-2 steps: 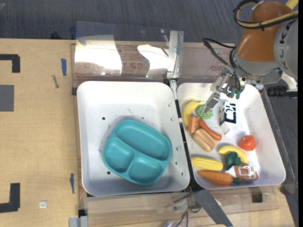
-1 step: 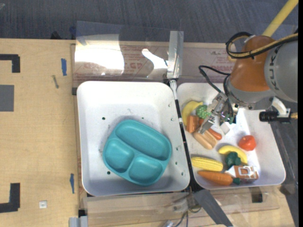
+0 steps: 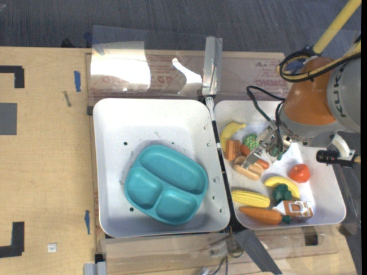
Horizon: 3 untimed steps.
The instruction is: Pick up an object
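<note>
My gripper (image 3: 258,153) hangs low in the right bin (image 3: 332,205), over its upper-left part. Its tip is right above a hot dog toy (image 3: 252,169) and beside a red piece (image 3: 245,149). A green broccoli toy (image 3: 250,140) lies just left of the gripper body. Nothing can be seen lifted off the bin floor. Around it lie a yellow banana (image 3: 231,130), an orange sausage (image 3: 231,150), a red tomato (image 3: 299,172), a corn cob (image 3: 250,198) and a carrot (image 3: 261,215).
The left bin (image 3: 114,125) holds a teal divided plate (image 3: 166,183). A second yellow fruit (image 3: 281,183), a green toy (image 3: 281,193) and a small carton (image 3: 299,209) crowd the right bin's front. The arm's orange band (image 3: 307,99) looms over its back right.
</note>
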Each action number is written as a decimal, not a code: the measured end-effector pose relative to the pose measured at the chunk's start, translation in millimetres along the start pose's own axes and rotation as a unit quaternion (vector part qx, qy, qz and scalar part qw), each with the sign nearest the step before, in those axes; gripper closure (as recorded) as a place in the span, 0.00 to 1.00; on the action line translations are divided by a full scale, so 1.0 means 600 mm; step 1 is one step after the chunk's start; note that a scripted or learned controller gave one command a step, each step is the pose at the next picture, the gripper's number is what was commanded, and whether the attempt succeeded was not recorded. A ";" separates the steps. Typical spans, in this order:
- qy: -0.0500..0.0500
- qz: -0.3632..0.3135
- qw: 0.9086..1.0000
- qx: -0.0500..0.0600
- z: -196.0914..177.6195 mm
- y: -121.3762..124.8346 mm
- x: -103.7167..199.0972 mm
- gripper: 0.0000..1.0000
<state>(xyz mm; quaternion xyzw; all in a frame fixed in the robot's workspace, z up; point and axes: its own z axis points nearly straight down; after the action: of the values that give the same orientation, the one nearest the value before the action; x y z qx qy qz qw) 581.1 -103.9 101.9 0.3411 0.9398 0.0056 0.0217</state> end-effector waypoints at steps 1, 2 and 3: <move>-0.002 0.041 0.999 0.001 -0.001 0.001 0.018 0.00; 0.001 0.130 0.991 0.000 0.001 -0.006 0.017 0.00; 0.002 0.128 0.992 0.004 0.002 -0.002 0.013 0.00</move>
<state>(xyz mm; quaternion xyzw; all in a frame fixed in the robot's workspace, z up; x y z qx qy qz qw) 574.4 -99.7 100.4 0.4587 0.8884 0.0057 0.0176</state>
